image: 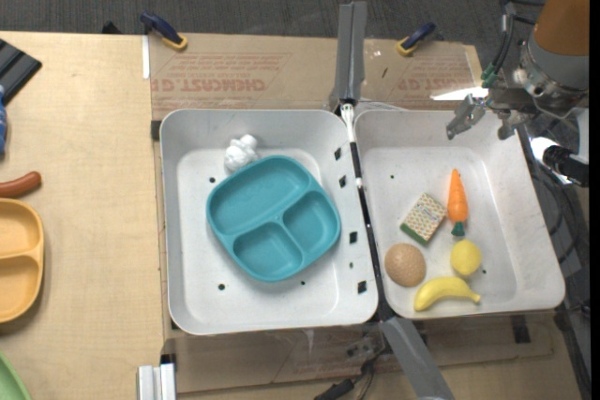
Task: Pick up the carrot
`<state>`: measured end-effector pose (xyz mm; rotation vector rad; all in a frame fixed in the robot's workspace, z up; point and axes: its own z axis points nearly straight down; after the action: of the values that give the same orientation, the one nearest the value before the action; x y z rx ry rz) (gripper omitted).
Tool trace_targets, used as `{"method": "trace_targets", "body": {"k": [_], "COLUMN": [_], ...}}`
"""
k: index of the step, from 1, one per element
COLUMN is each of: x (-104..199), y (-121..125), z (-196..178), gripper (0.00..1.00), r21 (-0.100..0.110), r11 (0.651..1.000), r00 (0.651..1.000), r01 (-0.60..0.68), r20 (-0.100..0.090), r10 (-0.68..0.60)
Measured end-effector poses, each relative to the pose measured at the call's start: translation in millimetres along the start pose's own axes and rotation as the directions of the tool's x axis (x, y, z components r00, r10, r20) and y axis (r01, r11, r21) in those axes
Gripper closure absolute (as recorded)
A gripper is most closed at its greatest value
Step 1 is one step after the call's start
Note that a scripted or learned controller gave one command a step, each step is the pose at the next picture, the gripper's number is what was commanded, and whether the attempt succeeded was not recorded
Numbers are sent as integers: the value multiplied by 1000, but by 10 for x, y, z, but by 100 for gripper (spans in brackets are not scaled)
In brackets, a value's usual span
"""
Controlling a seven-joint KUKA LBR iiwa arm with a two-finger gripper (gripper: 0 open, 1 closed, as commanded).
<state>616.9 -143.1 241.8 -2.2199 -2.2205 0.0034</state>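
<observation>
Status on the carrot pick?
Claw open, above right bin's far edge, holding nothing. Carrot lies untouched in right bin, green end toward lemon. Small box sits close on its left; approach from above looks clear.

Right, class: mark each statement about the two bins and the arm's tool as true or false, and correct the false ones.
1. The carrot lies in the right bin. True.
2. The tool holds the carrot. False: the tool sits above the right bin's far edge, apart from the carrot, with nothing between its fingers.
3. The teal divided plate sits in the left bin. True.
4. The banana lies in the left bin. False: it lies in the right bin, near its front edge.
5. The lemon lies between the carrot and the banana. True.
</observation>
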Motion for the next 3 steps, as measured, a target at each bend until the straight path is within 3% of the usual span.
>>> {"method": "trace_targets", "body": {"k": [1, 2, 3], "x": [-108, -450, -446], "y": [-438, -575, -606], "z": [1057, 1447, 1404], "gripper": [0, 0, 100], "r21": [1, -13, -2], "r11": [993, 996, 996], "r00": [993, 997, 996], "r01": [-114, -83, -85], "r20": [-1, 1, -1], "r10": [114, 83, 85]}}
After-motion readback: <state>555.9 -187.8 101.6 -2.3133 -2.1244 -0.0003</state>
